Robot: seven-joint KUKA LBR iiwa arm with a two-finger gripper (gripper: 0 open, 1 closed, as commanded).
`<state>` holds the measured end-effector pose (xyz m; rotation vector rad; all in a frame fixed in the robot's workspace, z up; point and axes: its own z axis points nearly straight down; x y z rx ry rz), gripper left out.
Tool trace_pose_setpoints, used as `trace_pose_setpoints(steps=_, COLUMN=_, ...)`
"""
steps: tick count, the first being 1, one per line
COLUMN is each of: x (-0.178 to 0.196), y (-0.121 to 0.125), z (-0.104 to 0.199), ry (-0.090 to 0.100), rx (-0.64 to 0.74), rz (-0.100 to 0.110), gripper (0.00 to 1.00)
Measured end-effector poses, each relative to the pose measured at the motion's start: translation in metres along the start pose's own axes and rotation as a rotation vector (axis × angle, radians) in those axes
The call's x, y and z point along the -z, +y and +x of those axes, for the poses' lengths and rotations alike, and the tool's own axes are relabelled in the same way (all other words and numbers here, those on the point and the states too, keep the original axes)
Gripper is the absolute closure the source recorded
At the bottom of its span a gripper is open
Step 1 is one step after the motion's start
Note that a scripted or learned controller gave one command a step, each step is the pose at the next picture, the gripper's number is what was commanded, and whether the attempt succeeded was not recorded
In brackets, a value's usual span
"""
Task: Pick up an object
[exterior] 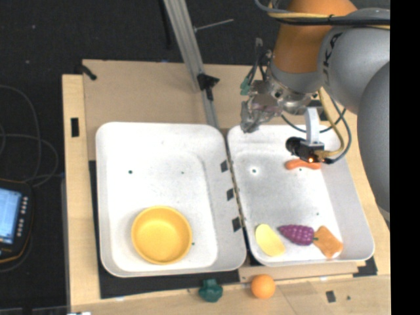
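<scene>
1. A round yellow plastic bowl is sat well left of the shallow white plastic right-hand bin, down in the near end of the neighbouring white left bin. It's big and smooth-rimmed, so it'd probably be knocked about rather than gripped.
2. A small dark green toy and a little orange ball are left out on the bench, just off the right-hand bin's near-left corner. Neither is likely to be reached sensibly. The ball would be sent rolling by any nudge.
3. The grey two-finger gripper is hung over the right-hand bin's far-left corner. Whether it's released or clenched can't be told from up here, and nothing can be made out in it.
4. The likely pickings are lined up along the right-hand bin's near wall: a pale yellow oval piece, a purple bumpy grape-like bunch just beside it, then an orange blocky chunk.
5. A thin orange carrot-shaped piece is lying toward the right-hand bin's far-right side, nearest the gripper.
6. What could be messed up:
   - A straight drop from here would be wasted on bare bin floor or the rim.
   - The near-wall trio is crowded, so two could be pinched at once or one squirted sideways.
   - The carrot-shaped piece is low and slim, so it could easily be closed over and missed.
</scene>
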<state>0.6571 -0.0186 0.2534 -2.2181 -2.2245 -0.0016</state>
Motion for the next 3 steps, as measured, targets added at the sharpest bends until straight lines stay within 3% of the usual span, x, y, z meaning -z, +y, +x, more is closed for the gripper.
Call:
trace_pose_setpoints(steps=1, x=-0.013, y=-0.013, z=0.053, ry=0.000, rx=0.000, rz=0.000, gripper=1.00)
trace_pose_setpoints(steps=2, x=-0.002, y=-0.025, z=0.107, ry=0.002, rx=0.005, rz=-0.002, gripper=1.00)
trace_pose_setpoints(steps=3, x=-0.003, y=-0.025, z=0.103, ry=0.001, rx=-0.001, rz=-0.001, gripper=0.00)
